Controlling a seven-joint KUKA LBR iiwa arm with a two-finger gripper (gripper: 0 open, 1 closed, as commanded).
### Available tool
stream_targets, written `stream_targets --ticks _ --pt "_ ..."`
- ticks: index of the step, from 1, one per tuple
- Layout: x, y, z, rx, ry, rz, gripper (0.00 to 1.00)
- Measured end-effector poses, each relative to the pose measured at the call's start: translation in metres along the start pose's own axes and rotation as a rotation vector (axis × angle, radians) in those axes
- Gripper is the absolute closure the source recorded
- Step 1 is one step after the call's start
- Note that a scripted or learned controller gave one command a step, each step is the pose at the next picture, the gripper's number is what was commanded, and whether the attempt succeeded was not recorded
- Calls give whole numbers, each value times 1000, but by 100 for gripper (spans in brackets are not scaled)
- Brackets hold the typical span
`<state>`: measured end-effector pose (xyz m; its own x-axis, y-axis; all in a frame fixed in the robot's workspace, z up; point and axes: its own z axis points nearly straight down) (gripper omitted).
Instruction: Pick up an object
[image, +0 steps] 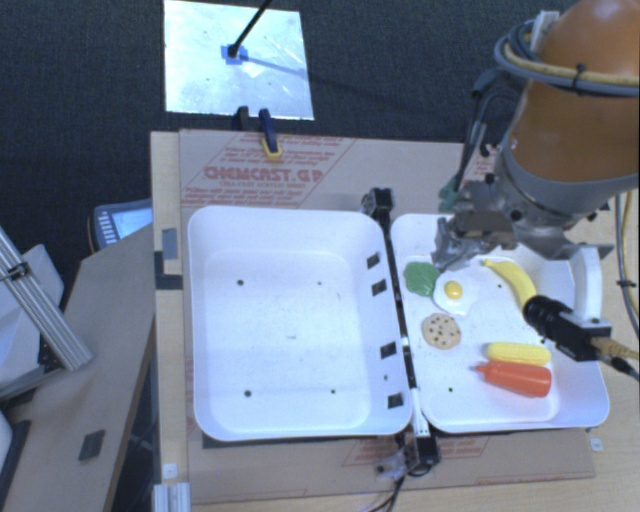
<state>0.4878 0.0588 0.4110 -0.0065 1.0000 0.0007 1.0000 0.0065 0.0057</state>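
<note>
The right bin (580, 405) holds toy food: a green piece (420, 277), a fried egg (453, 293), a cookie (441, 331), a banana (513, 280), a corn cob (517, 353) and an orange carrot-like piece (517, 378). My gripper (448, 257) hangs over the bin's back left part, just above and behind the green piece and the egg. I see nothing held in it. The arm's orange band and grey wrist hide the bin's back right corner.
The left bin (200, 300) lies beside the right one, with black clips (380, 288) along the shared wall. A black part with a cable (560, 325) juts over the right bin near the banana. A shiny plate (238, 60) lies behind the bench.
</note>
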Motion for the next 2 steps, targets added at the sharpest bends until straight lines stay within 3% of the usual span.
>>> stream_targets --ticks 1,2 --pt "45 0 -56 -3 2 -2 100" --pt "21 -2 42 13 -3 8 100"
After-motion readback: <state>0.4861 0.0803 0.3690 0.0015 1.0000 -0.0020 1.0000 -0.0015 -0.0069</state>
